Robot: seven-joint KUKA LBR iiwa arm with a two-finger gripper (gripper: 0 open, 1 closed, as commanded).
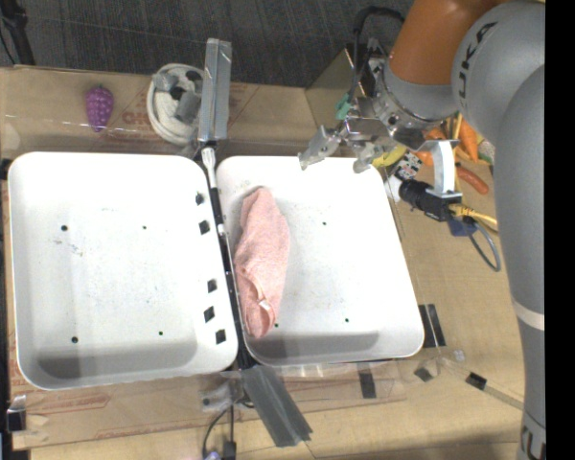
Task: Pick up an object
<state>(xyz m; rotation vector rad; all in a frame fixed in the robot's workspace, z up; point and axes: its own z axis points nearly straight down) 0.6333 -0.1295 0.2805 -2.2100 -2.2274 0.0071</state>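
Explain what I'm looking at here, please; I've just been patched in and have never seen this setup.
This is one camera fixed above a bench, looking down at a slant. The big grey machine with the orange band is a robot arm reaching in from the right. Its gripper has two fingers, open, with nothing between them, above the far edge of the right bin. A pink cloth lies in that bin along its left wall. The left bin sits beside it. Behind the bins, on the bench, are a small purple object and a white roll.
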